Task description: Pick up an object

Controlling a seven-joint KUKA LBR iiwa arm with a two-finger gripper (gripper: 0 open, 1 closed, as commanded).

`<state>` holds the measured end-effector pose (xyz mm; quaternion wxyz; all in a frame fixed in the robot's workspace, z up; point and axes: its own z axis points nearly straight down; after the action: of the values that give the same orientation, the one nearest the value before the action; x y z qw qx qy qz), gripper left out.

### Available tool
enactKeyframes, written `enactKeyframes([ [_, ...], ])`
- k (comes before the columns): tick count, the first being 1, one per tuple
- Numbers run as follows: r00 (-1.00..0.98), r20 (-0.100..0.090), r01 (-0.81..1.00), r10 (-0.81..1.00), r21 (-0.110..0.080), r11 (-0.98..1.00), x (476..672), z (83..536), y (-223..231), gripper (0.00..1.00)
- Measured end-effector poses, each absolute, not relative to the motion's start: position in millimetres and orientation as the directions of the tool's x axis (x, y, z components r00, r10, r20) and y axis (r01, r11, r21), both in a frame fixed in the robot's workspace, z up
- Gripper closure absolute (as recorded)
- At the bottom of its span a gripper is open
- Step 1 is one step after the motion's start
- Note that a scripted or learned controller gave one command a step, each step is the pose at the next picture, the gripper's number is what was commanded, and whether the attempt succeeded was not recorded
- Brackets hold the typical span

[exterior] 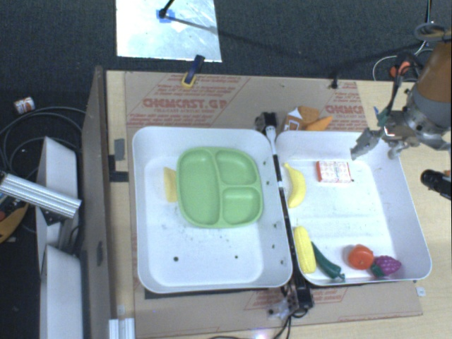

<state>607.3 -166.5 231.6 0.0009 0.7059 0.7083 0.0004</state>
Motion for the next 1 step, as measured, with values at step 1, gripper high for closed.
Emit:
enactKeyframes([
  [1, -0.009, 0.001, 1.0, 1.0, 0.001, 0.009, 635.3, 164.2, -120.1, 0.0],
])
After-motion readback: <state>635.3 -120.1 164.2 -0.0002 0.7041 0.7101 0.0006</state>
